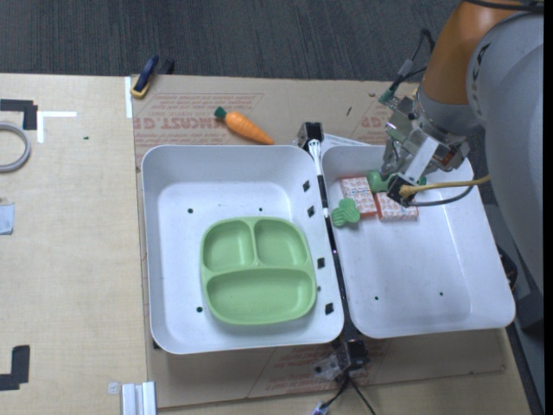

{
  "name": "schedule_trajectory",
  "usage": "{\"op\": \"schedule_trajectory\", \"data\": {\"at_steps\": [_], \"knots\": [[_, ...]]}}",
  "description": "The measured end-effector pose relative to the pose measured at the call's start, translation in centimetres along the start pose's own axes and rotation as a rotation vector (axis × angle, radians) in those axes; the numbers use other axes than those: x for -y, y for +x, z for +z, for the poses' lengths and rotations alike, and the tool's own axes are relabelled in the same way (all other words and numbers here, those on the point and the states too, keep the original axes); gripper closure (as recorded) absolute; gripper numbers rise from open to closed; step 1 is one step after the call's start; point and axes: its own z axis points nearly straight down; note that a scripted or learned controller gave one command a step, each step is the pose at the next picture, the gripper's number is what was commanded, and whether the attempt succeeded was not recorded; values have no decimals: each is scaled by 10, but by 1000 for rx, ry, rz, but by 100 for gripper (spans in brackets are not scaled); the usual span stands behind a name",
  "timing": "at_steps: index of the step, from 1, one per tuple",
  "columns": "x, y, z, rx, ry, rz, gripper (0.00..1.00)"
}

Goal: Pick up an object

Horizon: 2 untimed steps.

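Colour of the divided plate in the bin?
The plate is light green; the camera view shows it clearly.

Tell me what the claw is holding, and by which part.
Cannot tell. The claw is low over the red and white box in the right bin, but no hold on anything is visible.

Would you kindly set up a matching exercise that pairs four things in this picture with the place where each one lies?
Things:
1. green divided plate
2. toy carrot
3. red and white box
4. blue object

Places:
A. on the cardboard beyond the left bin
B. at the bench's far edge
C. in the left bin
D. in the right bin

Pairs: 1-C, 2-A, 3-D, 4-B
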Motion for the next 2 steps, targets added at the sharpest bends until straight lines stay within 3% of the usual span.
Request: {"op": "schedule_trajectory", "data": {"at_steps": [2], "knots": [[0,0,-18,4,1,-7,100]]}}
